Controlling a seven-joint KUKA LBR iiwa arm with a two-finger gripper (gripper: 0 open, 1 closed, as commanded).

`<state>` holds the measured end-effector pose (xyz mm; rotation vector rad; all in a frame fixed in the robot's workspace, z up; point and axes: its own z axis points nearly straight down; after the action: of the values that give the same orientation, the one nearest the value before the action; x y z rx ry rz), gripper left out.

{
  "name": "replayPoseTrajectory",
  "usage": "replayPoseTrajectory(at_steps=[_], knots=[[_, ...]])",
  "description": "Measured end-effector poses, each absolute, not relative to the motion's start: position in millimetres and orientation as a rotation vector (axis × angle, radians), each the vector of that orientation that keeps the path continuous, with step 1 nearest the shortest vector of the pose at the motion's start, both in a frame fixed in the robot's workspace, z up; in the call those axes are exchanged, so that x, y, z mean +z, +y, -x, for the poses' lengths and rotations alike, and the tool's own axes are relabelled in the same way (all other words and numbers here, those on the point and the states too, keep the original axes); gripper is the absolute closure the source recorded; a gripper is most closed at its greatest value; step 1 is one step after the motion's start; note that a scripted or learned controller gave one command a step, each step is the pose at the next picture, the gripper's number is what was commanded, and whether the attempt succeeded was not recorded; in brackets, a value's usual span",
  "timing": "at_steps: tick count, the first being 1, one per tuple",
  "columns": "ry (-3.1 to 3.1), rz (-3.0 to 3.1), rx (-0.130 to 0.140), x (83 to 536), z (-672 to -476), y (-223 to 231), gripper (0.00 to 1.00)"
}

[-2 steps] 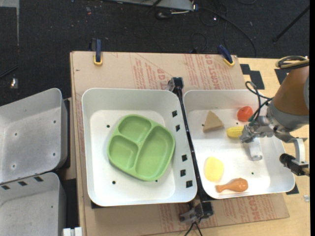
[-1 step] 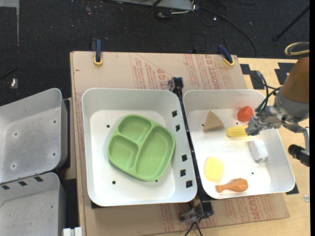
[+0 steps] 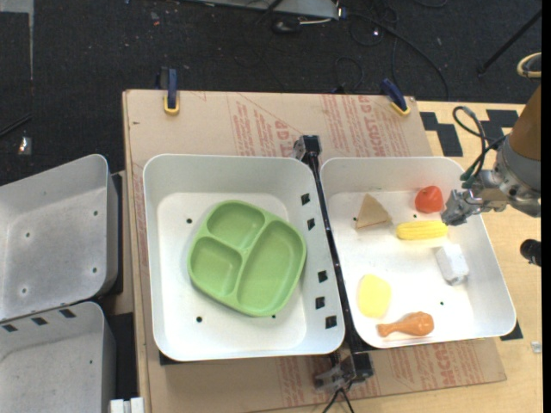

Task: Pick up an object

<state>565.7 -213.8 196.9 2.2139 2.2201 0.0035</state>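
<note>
The right bin holds a red tomato-like ball, a yellow corn cob, a tan wedge, a flat yellow piece, an orange drumstick and a small white-grey block. My gripper hangs at the bin's right side, just right of the red ball and above the cob's right end. Nothing shows between its fingers.
The left bin holds a green three-compartment plate. Blue and yellow clamps pin the brown board at its far edge. Two spare white bins lie off the bench to the left.
</note>
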Motion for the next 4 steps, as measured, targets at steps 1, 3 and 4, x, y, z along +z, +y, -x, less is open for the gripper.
replayPoseTrajectory(at_steps=[1,3,4], knots=[[2.221,-2.215,0.003,220,-566.7,-214,1.0],[2.232,-2.214,0.002,225,-548.3,-103,1.0],[2.231,-2.213,0.002,237,-544.1,-52,1.0]])
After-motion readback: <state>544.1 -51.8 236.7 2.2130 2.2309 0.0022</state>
